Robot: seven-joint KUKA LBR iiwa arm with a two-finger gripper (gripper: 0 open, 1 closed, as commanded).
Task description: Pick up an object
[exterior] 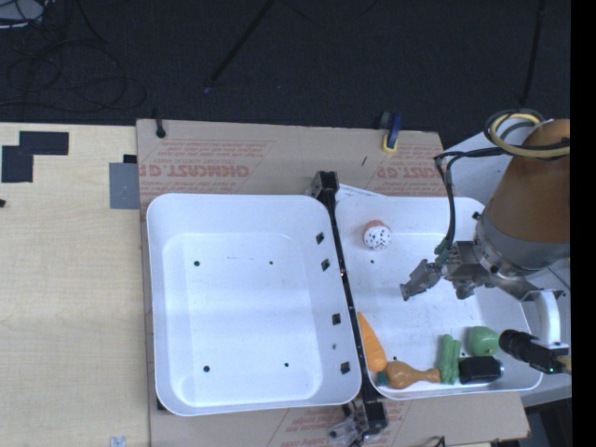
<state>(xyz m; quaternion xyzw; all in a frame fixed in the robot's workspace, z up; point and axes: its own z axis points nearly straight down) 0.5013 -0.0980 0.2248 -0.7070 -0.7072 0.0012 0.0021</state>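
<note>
Two white bins sit side by side on the table [65, 277], on a sheet of cardboard [279, 156]. The left bin [172, 214] has small dark holes in its floor. The right bin [410, 226] holds all the loose things.

A small ball [376, 236], white with dark dots and an orange top, lies near the far wall of the right bin, well apart from the rest. Along the near edge lies an orange carrot [372, 342], slanted beside the divider between the bins. Touching its lower end is an orange-brown pear-shaped thing [410, 374]. Just right of that stands a green ridged piece [450, 358], then a black block [480, 370], and a round green thing [482, 340] above it.

The arm [531, 203] reaches in from the right, its orange band over the right bin. The claw [424, 279] hangs over the middle of that bin, between the ball and the near-edge cluster, touching none of them. Whether its fingers are parted or closed, I cannot tell; nothing is seen between them.

A blue and yellow clamp [391, 130] grips the far edge of the cardboard.
</note>
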